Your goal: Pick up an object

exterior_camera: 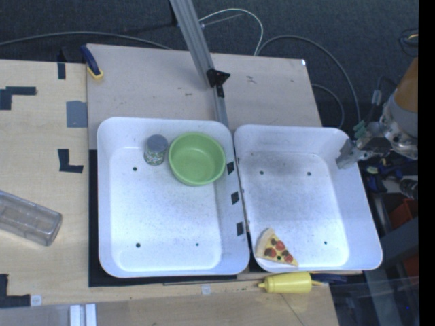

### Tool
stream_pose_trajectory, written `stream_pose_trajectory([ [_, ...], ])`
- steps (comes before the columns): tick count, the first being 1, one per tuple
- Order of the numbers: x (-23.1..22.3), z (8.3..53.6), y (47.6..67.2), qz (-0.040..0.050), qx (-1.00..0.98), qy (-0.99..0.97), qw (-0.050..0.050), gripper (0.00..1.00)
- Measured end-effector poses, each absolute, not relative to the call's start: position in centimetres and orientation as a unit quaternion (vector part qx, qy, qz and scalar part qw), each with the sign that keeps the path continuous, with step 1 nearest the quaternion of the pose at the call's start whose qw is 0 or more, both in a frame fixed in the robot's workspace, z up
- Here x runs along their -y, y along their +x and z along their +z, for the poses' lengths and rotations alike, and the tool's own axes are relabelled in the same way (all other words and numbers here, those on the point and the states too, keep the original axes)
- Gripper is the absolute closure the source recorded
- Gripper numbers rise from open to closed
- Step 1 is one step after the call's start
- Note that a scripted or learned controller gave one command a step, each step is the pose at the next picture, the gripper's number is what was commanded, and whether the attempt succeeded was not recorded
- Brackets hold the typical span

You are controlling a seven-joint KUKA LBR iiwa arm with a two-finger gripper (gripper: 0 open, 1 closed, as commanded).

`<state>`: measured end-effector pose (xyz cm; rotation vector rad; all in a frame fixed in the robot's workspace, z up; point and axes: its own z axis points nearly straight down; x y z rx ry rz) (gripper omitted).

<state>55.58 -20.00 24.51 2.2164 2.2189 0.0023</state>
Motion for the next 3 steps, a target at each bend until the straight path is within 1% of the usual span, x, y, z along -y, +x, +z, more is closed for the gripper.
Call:
stream_pose_trajectory([
  [1,20.0,25.4,55.6,0.0,-0.708,0.707,0.0,1.0],
  [2,14.6,26.0,55.2,0.0005,-0.709,0.705,-0.001,1.0],
  [3,8.6,25.5,55.5,0.0001,-0.71,0.704,-0.001,1.0],
])
